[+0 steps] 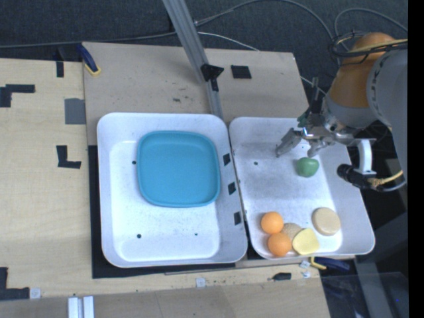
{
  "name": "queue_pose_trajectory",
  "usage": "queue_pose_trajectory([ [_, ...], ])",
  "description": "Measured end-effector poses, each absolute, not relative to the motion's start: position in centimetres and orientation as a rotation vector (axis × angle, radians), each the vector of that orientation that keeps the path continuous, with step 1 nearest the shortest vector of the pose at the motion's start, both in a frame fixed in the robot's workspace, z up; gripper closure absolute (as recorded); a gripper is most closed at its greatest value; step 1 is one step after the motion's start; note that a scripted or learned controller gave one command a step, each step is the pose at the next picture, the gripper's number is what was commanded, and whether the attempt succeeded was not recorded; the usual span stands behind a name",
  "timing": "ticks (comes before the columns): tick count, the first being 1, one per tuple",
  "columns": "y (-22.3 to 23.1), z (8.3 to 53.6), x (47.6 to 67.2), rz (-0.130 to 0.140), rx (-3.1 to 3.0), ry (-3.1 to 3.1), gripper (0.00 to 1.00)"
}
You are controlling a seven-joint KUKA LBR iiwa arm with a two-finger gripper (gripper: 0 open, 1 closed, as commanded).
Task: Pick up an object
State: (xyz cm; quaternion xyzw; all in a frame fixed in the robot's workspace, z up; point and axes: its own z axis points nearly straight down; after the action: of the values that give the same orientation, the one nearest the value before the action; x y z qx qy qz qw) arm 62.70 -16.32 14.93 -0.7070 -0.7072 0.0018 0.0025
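Green round ball [307, 167] lay in the right bin [265, 184], just below our gripper [298, 146], whose fingers stood spread, grasping nothing. Two orange balls [271, 222], a yellow piece [305, 241] and a tan disc [326, 220] clustered near the front. A smooth blue plate [178, 168] filled the left bin [119, 237].

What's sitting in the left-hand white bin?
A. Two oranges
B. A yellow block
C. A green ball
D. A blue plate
D: a blue plate lies flat in the left bin, while the green ball and the orange pieces are in the right bin.
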Motion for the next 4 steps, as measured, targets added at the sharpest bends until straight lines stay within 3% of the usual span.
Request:
queue_pose_trajectory([
  [1,-15.9,10.6,62.7,0.004,-2.218,-2.22,0.0],
  [2,-15.9,11.8,62.8,0.0,-2.22,-2.223,1.0],
  [4,-14.9,21.5,62.8,-0.004,-2.222,-2.226,1.0],
])
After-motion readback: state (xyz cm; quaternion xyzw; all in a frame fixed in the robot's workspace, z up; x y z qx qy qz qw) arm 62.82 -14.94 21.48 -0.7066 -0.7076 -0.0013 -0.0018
